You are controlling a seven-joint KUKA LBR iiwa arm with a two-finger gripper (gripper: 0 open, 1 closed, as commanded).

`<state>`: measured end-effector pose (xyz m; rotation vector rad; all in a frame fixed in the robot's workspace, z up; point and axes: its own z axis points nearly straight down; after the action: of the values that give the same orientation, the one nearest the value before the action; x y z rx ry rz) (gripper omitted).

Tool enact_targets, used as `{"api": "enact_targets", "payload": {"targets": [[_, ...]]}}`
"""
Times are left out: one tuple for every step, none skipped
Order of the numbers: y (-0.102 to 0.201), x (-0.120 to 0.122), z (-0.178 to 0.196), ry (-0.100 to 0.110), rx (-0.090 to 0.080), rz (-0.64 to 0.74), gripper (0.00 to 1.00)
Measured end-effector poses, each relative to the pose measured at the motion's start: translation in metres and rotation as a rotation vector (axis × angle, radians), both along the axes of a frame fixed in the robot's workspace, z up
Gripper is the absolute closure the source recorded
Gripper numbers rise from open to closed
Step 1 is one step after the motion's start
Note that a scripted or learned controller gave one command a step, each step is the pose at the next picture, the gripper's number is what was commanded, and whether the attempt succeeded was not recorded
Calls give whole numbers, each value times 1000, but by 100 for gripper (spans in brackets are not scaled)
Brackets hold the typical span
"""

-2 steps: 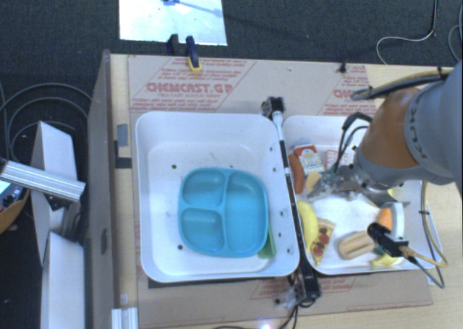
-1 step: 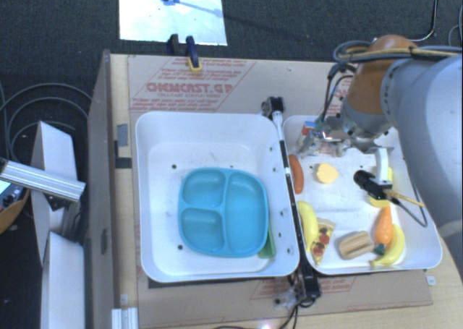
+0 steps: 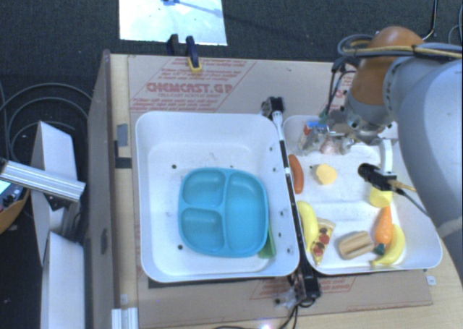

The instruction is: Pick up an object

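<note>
Here the hand [image 3: 327,139] hovers just above the yellow piece [image 3: 326,173]; grip cannot be told.

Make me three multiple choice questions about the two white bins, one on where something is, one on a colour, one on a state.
1. Where does the divided plate lie?
A. In the left bin
B. In the right bin
C. On the cardboard

2. What colour is that plate?
A. Red
B. Blue
C. Black

3. How does the carrot lie?
A. Held by the gripper
B. Loose in the right bin
C. On the plate

Answers: 1 A, the plate lies on the left bin's floor. 2 B, it is light blue. 3 B, the carrot rests by a banana, apart from the gripper.
</note>
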<state>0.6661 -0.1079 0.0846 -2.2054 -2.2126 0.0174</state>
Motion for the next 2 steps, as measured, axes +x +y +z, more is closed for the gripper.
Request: {"api": "enact_targets", "payload": {"targets": [[16,-2,-2,0,-7,0,0],[14,0,-1,-4,-3,-5,0]]}}
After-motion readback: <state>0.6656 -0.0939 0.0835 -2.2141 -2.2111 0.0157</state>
